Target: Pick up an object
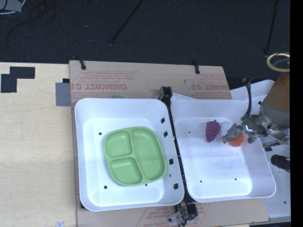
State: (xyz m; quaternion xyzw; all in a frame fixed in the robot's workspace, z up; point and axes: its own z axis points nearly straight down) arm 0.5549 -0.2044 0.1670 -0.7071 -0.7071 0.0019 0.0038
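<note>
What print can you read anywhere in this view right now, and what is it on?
"CHEMCAST. G P", faint red print, upside down and only roughly legible, on the cardboard sheet behind the left bin.
"G P", the tail of the same print repeated, on the cardboard behind the right bin; the rest is blurred.
More red print on the cardboard at the front edge, too blurred to read.

Position: fixed above the bench, well back
Facing: down at a slant
Covers: two shallow white plastic bins side by side, on brown cardboard sheet
Arm entry: right edge
</note>
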